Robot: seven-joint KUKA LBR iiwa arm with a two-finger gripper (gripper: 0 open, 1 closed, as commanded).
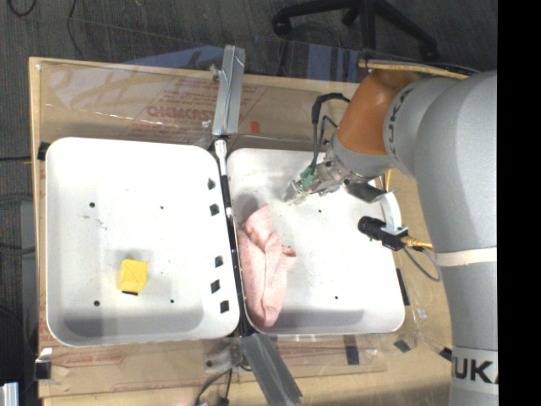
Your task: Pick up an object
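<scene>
A crumpled pink cloth (263, 263) lies along the left side of the right bin (372, 311), against the divider. A small yellow block (133, 276) sits in the lower left part of the left bin (68, 167). My gripper (299, 192) hangs over the upper middle of the right bin, up and to the right of the cloth and apart from it. Nothing shows between its fingers.
A metal bar (226, 100) runs up from the divider between the bins. The grey arm (448, 167) with its orange band covers the right bin's right side. A black fitting with a cable (382, 232) sticks out over the right rim.
</scene>
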